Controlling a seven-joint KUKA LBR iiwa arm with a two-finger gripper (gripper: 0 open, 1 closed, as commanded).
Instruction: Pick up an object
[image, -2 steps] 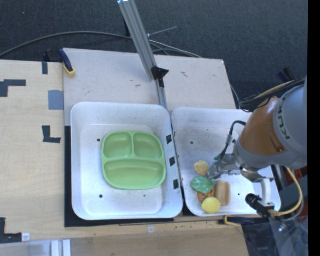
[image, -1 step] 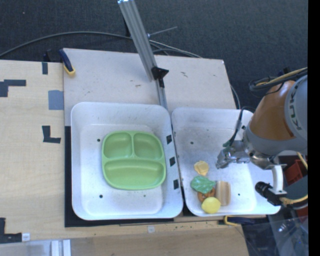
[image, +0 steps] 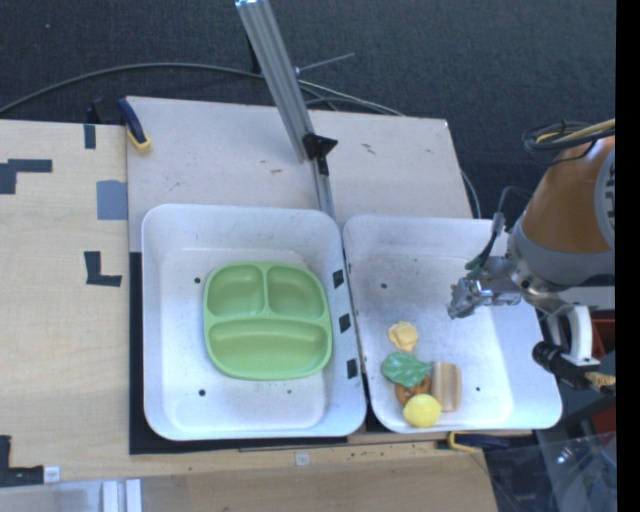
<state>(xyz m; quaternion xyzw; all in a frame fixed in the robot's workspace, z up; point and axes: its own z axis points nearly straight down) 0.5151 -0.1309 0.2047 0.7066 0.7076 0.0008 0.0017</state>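
gripper (image: 466, 297) hangs over right bin (image: 420, 235), finger state unreadable. green piece (image: 404, 369), yellow ball (image: 422, 410) near front wall. green plate (image: 267, 320) in left bin (image: 160, 300).

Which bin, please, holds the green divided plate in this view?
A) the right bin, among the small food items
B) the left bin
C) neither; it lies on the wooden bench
B: the green divided plate lies flat inside the left bin, while the small food items cluster in the right bin near its front edge.
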